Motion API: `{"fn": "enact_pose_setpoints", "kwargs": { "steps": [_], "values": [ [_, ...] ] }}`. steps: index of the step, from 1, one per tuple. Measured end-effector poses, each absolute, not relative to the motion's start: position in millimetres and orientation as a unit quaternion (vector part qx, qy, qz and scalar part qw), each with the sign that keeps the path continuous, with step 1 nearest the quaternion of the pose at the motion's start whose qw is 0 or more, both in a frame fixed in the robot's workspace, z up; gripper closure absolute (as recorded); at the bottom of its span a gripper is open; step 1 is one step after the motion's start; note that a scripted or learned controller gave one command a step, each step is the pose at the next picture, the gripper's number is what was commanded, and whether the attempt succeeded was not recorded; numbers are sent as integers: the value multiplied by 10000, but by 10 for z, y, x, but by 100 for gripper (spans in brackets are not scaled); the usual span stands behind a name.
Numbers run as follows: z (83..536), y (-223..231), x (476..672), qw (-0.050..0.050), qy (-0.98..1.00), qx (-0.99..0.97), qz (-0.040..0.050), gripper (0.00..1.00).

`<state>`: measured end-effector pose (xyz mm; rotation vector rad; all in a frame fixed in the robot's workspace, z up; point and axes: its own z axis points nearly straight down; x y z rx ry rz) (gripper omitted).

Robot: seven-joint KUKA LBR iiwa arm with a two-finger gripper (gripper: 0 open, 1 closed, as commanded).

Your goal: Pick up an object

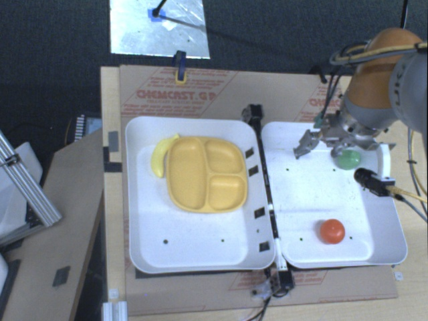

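A: Where does the nearest candidate sit?

B: A green ball lies at the far right of the right bin, partly covered by the arm's wrist. It is just right of the gripper and a little nearer than it.

A: And the gripper itself?

B: It hangs over the far part of the right bin, reaching leftward from the wrist, its grey tip pointing down and left. Nothing shows between its tips. Whether they are spread or closed I cannot tell; they blur into one grey shape.

A: Does it touch the green ball?

B: The tip is apart from it. The wrist body overlaps the ball's top edge, though I cannot say whether they meet.

A: Anything else in that bin?

B: An orange-red ball near the near right corner, well apart from the gripper.

A: The other bin?

B: The left bin holds a yellow divided tray with three compartments, lying flat toward its far half. A yellow banana-like piece rests against the tray's left edge.

A: The arm?

B: The arm comes in from the far right, orange band above grey.
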<state>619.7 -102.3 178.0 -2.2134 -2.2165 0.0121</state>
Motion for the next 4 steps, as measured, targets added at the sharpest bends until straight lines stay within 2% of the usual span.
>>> {"fn": "enact_pose_setpoints", "kwargs": {
  "steps": [1,2,3,4],
  "values": [
    [1853,-1021,6228,-5,-7083,-7059,-4,0],
    [1236,-1026,6269,13,-7077,-7065,11,0],
    [822,-1022,6268,8,-7074,-7068,6,0],
    [955,-1026,6286,-18,-7071,-7071,-10,100]
  ]
}}
